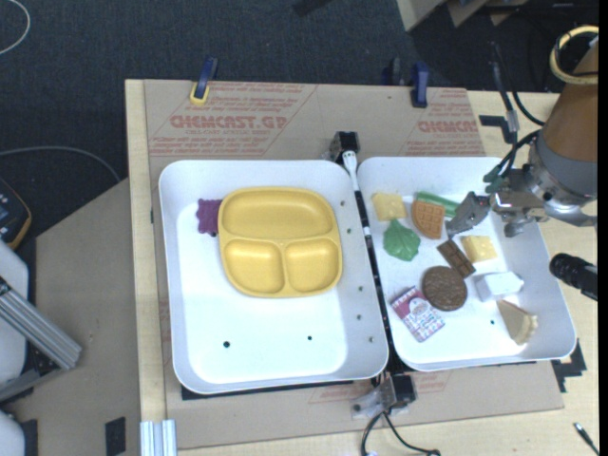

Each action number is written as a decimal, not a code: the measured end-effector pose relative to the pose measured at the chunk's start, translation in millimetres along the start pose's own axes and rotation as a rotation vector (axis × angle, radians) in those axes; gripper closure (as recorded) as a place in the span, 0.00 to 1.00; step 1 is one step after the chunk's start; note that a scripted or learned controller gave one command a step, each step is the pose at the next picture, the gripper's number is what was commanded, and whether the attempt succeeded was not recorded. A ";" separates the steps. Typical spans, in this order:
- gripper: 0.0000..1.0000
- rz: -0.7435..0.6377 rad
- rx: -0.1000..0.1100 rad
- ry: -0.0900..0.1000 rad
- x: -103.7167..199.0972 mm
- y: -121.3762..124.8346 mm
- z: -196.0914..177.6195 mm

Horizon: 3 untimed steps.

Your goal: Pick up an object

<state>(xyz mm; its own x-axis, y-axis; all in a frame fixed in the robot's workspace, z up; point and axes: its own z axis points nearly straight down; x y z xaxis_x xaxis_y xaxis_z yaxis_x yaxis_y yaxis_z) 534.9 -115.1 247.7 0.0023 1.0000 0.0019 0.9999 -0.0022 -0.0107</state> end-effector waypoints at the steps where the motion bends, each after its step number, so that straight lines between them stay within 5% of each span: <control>1: 0.00 -0.002 -0.011 -0.002 0.1 2.0 -5.2; 3: 0.00 -0.001 -0.004 0.000 -5.3 10.7 89.1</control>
<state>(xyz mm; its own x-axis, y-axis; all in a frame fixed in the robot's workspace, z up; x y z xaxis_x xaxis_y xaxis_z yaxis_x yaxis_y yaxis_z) 544.6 -120.3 158.4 0.0011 1.0000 0.0021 1.0000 -0.0011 -0.0069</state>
